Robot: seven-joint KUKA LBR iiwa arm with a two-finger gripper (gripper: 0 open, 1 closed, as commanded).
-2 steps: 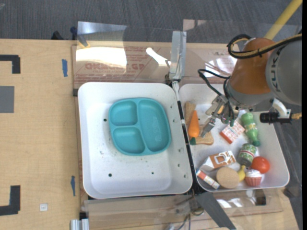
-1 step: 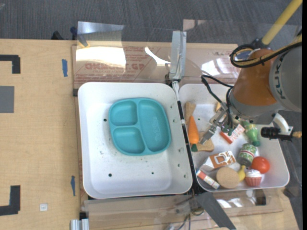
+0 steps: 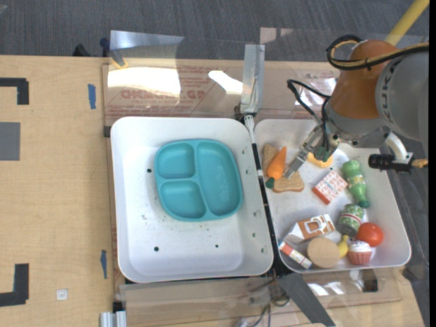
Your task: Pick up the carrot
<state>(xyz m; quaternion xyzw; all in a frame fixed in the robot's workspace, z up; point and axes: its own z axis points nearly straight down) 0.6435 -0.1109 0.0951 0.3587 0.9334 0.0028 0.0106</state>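
The carrot [image 3: 276, 161] is a short orange cone with a green tip, lying in the upper left corner of the right bin [image 3: 398, 210], close against that bin's left wall and touching a tan slice of toast [image 3: 289, 182] just below it. The pincer [image 3: 298, 162] reaches down from the grey arm [image 3: 402, 94] at the upper right of the frame, its thin metal fingers ending just right of the carrot, over the toast's upper edge. Whether the fingers are parted or closed cannot be told at this size, and nothing is seen between them.

The right bin is crowded: a yellow piece [image 3: 320, 159] beside the wrist, a red and white carton [image 3: 330, 186], a knobbly green vegetable [image 3: 354, 179], a glossy red tomato [image 3: 371, 235], a round tan bun [image 3: 323, 253] and a small cupcake [image 3: 360, 252] along the lower edge. Open floor is left mostly in that bin's middle.

The left bin [image 3: 136, 237] is smooth white plastic with rounded corners, holding a teal plate [image 3: 197, 179] divided into three compartments, with broad bare margin around it. The surface [image 3: 48, 182] at the left of the frame is flat brown board.
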